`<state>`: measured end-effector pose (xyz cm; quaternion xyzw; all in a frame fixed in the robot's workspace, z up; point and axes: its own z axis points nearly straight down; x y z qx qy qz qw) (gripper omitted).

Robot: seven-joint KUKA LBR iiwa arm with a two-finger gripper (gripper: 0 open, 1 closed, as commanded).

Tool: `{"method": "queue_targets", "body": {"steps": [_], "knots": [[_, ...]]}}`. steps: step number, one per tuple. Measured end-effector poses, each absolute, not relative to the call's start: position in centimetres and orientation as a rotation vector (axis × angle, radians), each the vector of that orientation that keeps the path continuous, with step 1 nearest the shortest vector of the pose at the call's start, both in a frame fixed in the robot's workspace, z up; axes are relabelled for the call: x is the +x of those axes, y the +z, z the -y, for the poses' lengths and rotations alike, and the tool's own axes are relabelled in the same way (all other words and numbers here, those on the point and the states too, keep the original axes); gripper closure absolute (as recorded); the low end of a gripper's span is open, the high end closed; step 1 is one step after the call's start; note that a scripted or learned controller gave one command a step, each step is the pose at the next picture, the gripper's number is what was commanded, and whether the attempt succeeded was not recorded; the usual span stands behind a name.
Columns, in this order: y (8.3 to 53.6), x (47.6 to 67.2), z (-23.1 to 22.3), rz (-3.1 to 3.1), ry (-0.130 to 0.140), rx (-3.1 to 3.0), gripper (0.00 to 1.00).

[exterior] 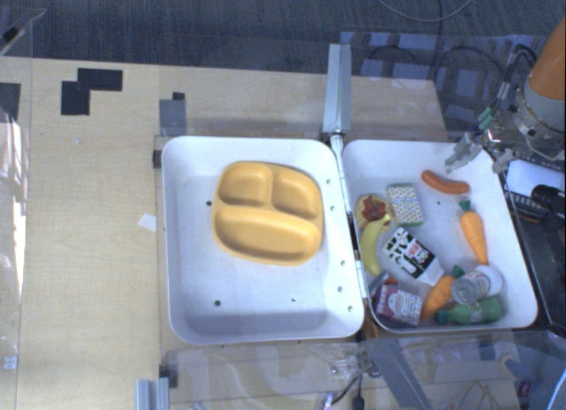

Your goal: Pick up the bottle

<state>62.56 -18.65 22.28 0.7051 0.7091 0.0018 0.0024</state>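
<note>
Progress on the pick looks close to nil, judging from the camera view: the gripper (482,146) hangs at the far right corner of the right bin (523,269), above its rim, with nothing between its fingers (461,154); whether they are spread or pressed together I cannot tell at this size and blur. What I take for the bottle (469,313), a dark green thing lying on its side, rests along the near edge of that bin, well apart from the gripper, so the reach, the descent and the grasp are all yet to do. The same bin is crowded: a sausage (445,183) near the far wall, a carrot (474,233) along the right side, a banana (370,249) at the left wall, a black-and-white box (411,255) in the middle, a small patterned packet (404,204) beyond it, a red packet (398,305) at the near left, and a can (478,284) just beside the bottle. The left bin (190,258) holds a yellow divided plate (268,211), upright and roughly central. Both bins sit on the tabletop (80,223).
</note>
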Motion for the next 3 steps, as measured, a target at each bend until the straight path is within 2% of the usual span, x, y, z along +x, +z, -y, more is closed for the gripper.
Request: {"method": "queue_targets", "body": {"steps": [1,2,3], "knots": [[23.6,62.8,18.5,-2.227,0.012,2.200,1.00],[43.9,62.6,20.2,-2.484,0.005,1.907,1.00],[43.8,67.0,20.4,-2.205,0.006,2.227,1.00]]}}
